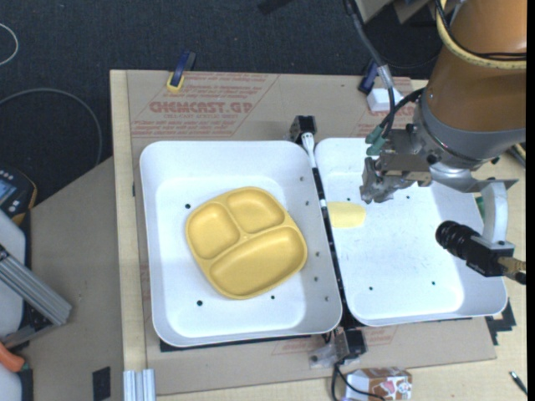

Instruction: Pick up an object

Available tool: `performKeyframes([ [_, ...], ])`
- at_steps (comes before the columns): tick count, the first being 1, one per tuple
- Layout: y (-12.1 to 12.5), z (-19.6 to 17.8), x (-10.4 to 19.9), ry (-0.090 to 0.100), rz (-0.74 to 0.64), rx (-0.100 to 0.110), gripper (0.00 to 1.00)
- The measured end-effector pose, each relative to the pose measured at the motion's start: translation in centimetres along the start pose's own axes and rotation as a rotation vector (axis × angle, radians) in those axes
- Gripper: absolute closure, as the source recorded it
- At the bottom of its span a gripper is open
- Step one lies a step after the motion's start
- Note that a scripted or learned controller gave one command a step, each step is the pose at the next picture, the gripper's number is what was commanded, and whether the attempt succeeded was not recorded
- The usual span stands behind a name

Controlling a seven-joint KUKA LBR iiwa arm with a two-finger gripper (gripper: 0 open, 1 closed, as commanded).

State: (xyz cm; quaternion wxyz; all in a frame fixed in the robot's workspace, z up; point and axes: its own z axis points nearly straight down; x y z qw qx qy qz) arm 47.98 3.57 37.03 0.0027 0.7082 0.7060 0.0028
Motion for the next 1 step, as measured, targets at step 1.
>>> performKeyframes([
  [1, 0.00, -4.11, 5.60, 0.002, -0.009, 0.001, 1.00],
])
